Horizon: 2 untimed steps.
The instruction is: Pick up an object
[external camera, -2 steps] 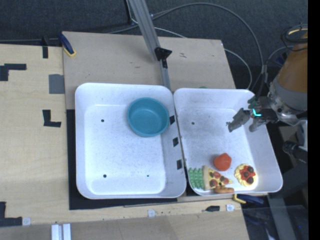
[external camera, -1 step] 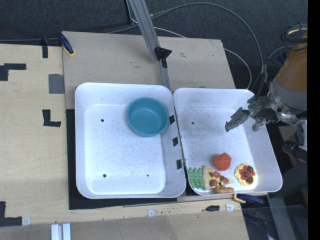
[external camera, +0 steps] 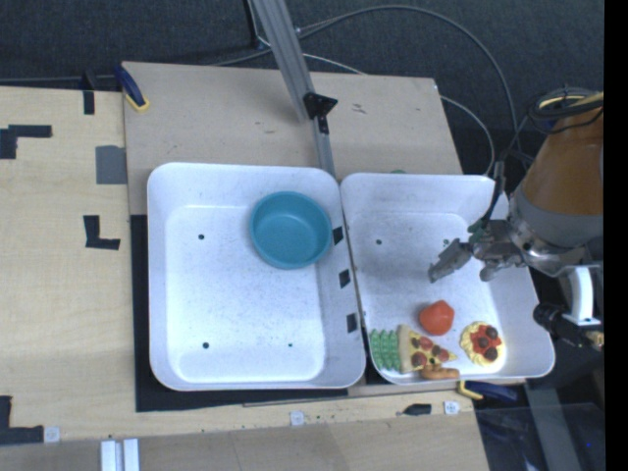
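A KUKA arm [external camera: 564, 180], grey with an orange band, reaches in from the right of the frame over the right-hand white bin [external camera: 392, 199], one of two shallow bins set side by side on a pale wooden desk [external camera: 59, 292]. Its end effector [external camera: 469, 261] hangs above the middle right of that bin, its two dark fingers [external camera: 446, 263] spread apart and nothing between them. Below it, toward the lower edge of the bin, lies a red tomato-like ball [external camera: 438, 316], apart from the fingers. Just beneath the ball, along the bin's lower wall, lies a toy pizza slice [external camera: 420, 351] with green and red toppings, and to its right a small round yellow toy tart [external camera: 482, 342] dotted with red. The three toys cluster in the lower right part of the bin, near one another.

The left-hand white bin [external camera: 186, 341] holds a blue bowl [external camera: 290, 229], upright, in its upper right corner close to the wall shared with the neighbouring bin. A grey metal bar [external camera: 285, 42] runs down from the top centre of the frame to the seam between the bins. Black cables [external camera: 412, 13] loop across the dark floor at upper right. Strips of black tape [external camera: 96, 234] mark the desk at left, and a blue-and-yellow clamp [external camera: 132, 88] grips the board at its upper left corner.
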Tool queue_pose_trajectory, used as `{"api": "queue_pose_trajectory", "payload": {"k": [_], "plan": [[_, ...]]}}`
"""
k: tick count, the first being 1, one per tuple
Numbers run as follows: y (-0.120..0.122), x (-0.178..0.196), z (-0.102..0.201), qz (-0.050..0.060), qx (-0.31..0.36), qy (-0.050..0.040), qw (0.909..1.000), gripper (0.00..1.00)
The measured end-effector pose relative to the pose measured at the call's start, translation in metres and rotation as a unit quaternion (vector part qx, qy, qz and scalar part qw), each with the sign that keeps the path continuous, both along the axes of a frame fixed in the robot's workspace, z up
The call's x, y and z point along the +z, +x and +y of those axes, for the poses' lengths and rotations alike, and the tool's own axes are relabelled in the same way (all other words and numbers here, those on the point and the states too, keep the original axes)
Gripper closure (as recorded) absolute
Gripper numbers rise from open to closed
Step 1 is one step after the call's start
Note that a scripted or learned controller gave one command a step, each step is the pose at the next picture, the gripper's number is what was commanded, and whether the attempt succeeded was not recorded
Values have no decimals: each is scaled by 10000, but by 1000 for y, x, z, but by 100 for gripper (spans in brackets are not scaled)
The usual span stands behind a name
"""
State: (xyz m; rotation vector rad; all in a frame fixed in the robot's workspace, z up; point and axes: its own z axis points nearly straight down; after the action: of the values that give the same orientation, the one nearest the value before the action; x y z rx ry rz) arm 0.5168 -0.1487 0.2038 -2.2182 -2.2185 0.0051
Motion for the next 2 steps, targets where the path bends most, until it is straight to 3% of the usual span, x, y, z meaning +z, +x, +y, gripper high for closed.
{"api": "queue_pose_trajectory", "payload": {"k": [2], "plan": [[-2,-99,11,1,4,2,10000,0]]}}
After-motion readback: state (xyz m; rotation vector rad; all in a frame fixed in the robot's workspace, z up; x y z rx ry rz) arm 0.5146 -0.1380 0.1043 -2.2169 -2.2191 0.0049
